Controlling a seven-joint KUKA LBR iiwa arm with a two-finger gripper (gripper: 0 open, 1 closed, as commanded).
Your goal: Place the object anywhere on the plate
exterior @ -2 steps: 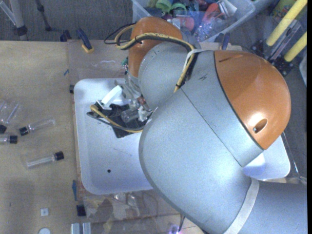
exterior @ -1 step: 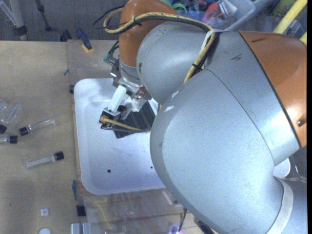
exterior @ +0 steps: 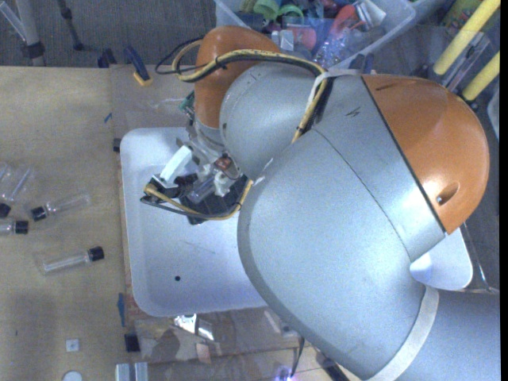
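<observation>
A grey KUKA arm (exterior: 349, 236) with an orange band (exterior: 436, 149) reaches in from the right and leans low over a shallow white bin (exterior: 159, 288) on the wooden desk (exterior: 55, 117), its bulk covering most of that bin's right side. The tool (exterior: 208, 187) hangs at the end of the wrist over the bin's upper left part, close to the bin floor; whether it is spread or pressed together cannot be told from this angle, and nothing can be seen pinched in it. The arm hides the ground beneath it, so where the object and the plate lie cannot be told. One small dark speck (exterior: 177, 277) sits on the bare bin floor, well apart from the tool. To the left of the bin, several clear vials with black caps lie scattered on the desk, among them one vial (exterior: 71, 258) nearest the bin's lower left corner and another vial (exterior: 62, 206) above it. Beyond the bin, at the top, stands a clear tub (exterior: 238, 6) heaped with colourful items, with yellow rods (exterior: 476, 26) leaning beside it at the far right.
</observation>
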